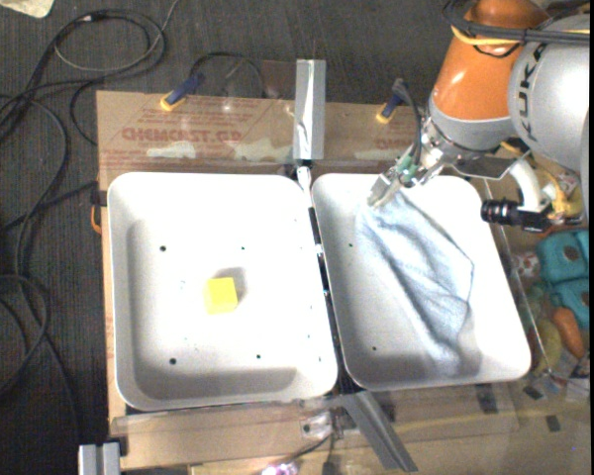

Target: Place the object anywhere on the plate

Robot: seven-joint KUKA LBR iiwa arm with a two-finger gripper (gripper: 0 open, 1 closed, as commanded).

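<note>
A pale blue cloth [426, 275] lies in the right bin [505, 359], stretched from its upper left toward its lower right. The cloth's upper corner tapers up to the fingertips of my gripper [384, 192], which hangs over the bin's back left part and is shut on that corner. A small yellow block [222, 295] sits near the middle of the left bin [139, 216], well away from the gripper.
The grey arm with its orange band [485, 57] reaches in from the upper right. A metal divider post [310, 107] stands behind the seam between the bins. Colourful items [564, 295] lie beyond the right bin's edge. Cables run across the floor at left.
</note>
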